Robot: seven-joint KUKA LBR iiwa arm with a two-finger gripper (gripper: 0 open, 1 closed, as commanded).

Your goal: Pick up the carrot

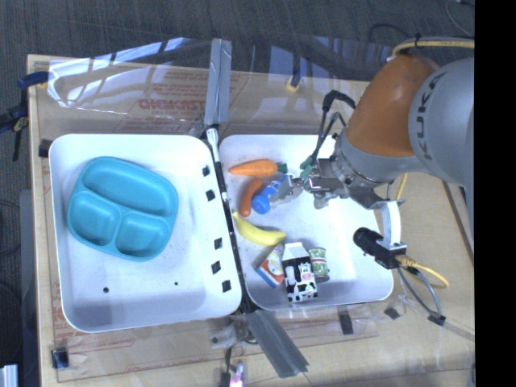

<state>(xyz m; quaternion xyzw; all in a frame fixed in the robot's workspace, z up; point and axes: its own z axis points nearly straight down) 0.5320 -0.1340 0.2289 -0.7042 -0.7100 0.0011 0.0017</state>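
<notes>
Orange tapered carrot (252, 168) lies beside curved yellow banana (258, 232).

The bench (121, 83) is pale wood under a clear sheet, with red print showing through. Two white bins sit on it, touching side by side: the left bin (121, 301) and the right bin (355, 285).

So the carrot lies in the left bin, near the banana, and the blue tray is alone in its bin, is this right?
Not quite. The camera view shows the carrot in the right bin, near the banana. The blue tray is indeed alone in its bin, the left one.
</notes>
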